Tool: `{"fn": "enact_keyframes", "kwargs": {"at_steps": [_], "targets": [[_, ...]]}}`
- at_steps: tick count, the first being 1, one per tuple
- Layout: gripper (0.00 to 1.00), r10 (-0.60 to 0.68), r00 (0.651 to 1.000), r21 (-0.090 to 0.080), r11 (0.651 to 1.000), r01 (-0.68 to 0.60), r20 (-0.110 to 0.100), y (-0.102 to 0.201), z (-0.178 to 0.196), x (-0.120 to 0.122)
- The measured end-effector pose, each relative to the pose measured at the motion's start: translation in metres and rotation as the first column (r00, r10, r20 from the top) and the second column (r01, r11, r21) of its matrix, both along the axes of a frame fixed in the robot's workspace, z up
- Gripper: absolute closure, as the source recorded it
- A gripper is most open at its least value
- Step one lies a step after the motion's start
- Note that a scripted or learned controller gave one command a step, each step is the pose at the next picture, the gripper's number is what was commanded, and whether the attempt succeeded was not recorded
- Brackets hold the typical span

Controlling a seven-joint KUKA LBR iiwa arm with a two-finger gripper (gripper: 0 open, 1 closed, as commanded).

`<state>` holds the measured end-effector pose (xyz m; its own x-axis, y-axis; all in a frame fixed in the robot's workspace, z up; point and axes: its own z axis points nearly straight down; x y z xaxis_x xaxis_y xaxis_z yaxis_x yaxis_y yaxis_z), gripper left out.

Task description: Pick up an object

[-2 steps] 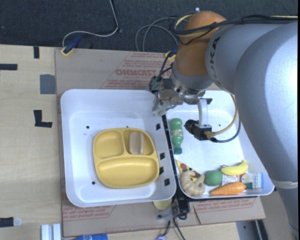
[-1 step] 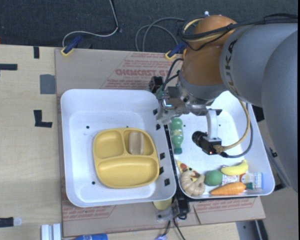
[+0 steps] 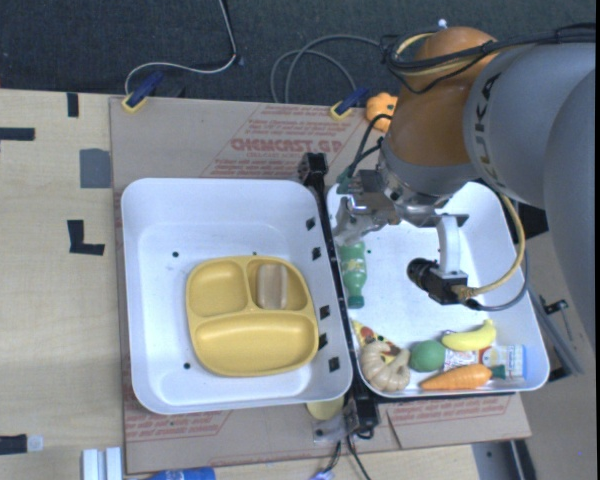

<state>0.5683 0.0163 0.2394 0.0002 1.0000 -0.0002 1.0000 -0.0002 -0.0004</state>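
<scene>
My gripper [image 3: 348, 228] hangs over the left side of the right bin [image 3: 500, 230], close to the wall between the two bins. Directly below it in the picture lies a green bottle [image 3: 354, 276], its top end right at the gripper's tip. Whether the gripper touches the bottle cannot be made out. Along the right bin's near edge lie a yellow banana [image 3: 469, 338], an orange carrot [image 3: 456, 377], a green ball [image 3: 427, 356] and a tan bread-like piece [image 3: 386, 364].
The left bin [image 3: 150, 218] holds a yellow divided plate [image 3: 250, 340] with a small tan object [image 3: 272, 286] in its upper right compartment. A black cable part [image 3: 432, 278] dangles from the arm over the right bin. The big grey and orange arm covers that bin's far right.
</scene>
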Motion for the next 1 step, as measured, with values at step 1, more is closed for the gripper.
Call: {"fn": "enact_keyframes", "kwargs": {"at_steps": [1], "targets": [[1.00, 0.007, 1.000, 0.000, 1.000, -0.007, -0.002, 0.0686, -0.0586, 0.0357]]}}
